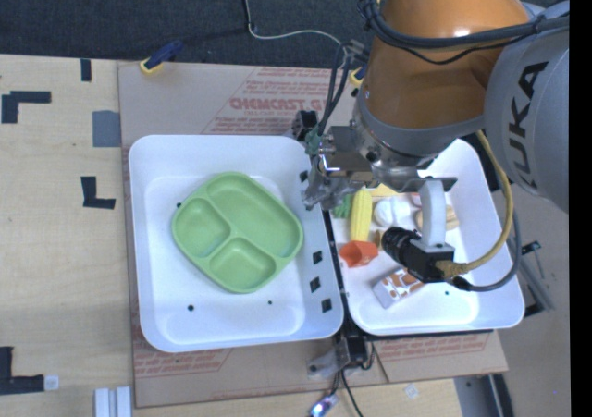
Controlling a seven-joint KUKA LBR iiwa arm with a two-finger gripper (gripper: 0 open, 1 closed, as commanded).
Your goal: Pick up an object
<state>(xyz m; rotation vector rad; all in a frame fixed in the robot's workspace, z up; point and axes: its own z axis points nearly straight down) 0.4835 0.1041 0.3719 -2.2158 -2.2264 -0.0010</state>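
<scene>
A green divided plate (237,232) lies in the left bin (157,313). The right bin (481,309) holds a yellow object (361,213), a red-orange piece (358,253), a white item (387,213), a tan stick-like thing (450,217) and a small silver-and-brown packet (395,288). My gripper (335,186) hangs low over the left part of the right bin, near the wall between the bins, just left of the yellow object. The arm's body hides the fingertips.
The big orange and grey arm covers the upper half of the right bin. Cardboard lies under both bins, and a thin cable runs along the back. A yellow-blue clip (162,55) sits at the cardboard's far left corner.
</scene>
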